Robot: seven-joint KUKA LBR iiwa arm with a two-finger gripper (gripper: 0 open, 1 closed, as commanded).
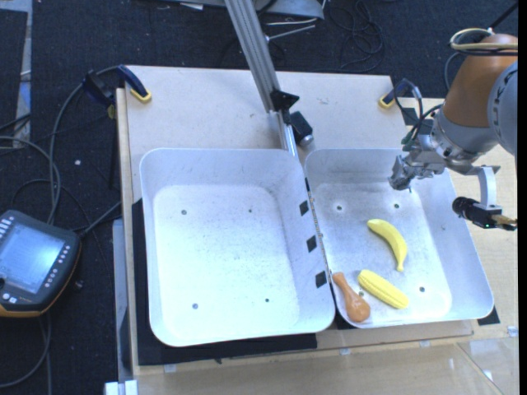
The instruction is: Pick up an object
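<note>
- Gripper (401,178) hangs over the far part of the right bin (461,245); whether it is released or clenched I cannot tell.
- Banana (389,239) lies mid-bin, well apart from it.
- Second yellow piece (383,290), perhaps corn, sits by the near rim.
- Orange carrot-like piece (352,299) lies just beside that, in the near corner.

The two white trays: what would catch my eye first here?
Probably the bright food in the right bin: a yellow banana near its middle, with a yellow corn cob and an orange carrot close together at its front edge. Next, the grey and orange arm coming in from the right, its gripper above that bin's back part, apart from all three.
</note>
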